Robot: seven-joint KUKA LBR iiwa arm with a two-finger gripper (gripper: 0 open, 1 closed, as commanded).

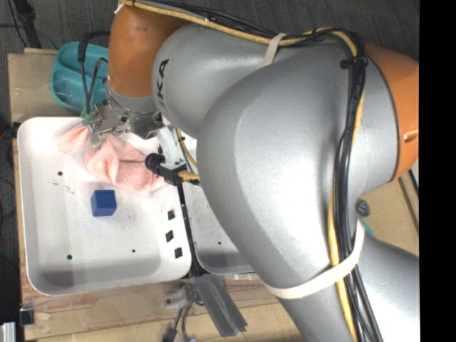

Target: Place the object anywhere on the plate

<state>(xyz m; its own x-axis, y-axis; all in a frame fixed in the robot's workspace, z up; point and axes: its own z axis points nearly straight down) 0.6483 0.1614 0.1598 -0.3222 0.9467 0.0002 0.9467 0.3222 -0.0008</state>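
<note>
Reaching in from the right, the grey arm [285, 155] takes up most of the view, and its orange band [135, 48] sits over the far left corner of the left bin [107, 258]. Below that band the gripper [100, 123] hangs over the far part of this bin, right above a crumpled pink cloth [117, 166]. Its tip looks to be touching or pressing into the cloth's far edge, though the wrist and thin dark cables [89, 84] hide the contact. I cannot tell whether the tool is wide or narrow, and nothing can be seen held in it.

The blue cube [104, 202] lies flat on the white floor of the left bin, just on the near side of the pink cloth and apart from the gripper. It stands alone, touching neither the cloth nor the bin walls.

A teal dish [68, 77], possibly a plate or a bowl, sits outside the left bin, beyond its far left corner, partly covered by the cables. It lies well apart from the cube.

A black knob [153, 162] on a bracket juts out beside the cloth. Small black squares [171, 235] dot the wall between the bins. A near strip of the right bin [221, 262] shows under the arm.
</note>
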